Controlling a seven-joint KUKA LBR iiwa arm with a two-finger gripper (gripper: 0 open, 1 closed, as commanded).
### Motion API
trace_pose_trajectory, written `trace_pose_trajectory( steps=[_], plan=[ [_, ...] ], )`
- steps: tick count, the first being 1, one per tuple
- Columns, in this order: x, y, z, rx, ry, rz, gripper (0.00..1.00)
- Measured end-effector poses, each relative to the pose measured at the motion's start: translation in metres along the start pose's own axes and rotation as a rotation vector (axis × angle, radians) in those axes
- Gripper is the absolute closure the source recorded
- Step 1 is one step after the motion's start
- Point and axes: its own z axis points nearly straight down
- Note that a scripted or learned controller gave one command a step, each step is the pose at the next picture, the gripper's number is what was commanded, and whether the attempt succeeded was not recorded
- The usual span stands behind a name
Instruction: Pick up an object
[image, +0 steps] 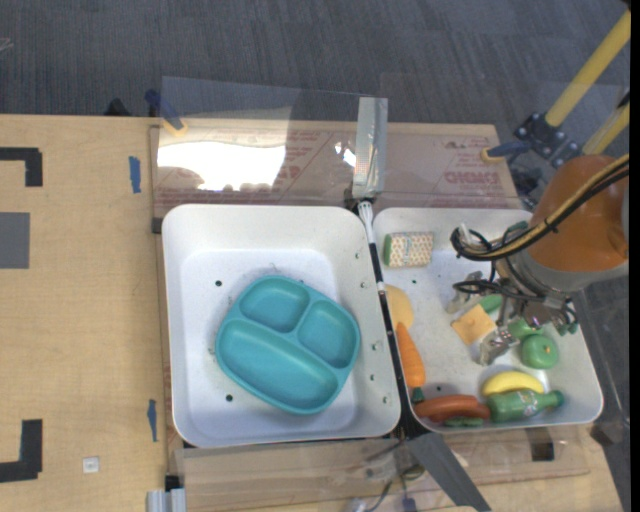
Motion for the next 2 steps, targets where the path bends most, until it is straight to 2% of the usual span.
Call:
trace_pose_trajectory(
  steps=[1, 2],
  plan=[
    [-0.006, 0.001, -0.014, 0.006, -0.018, -0.003, 1.00],
    [0.045, 0.057, -0.002, 0.001, -0.006, 0.023, 1.00]
  ],
)
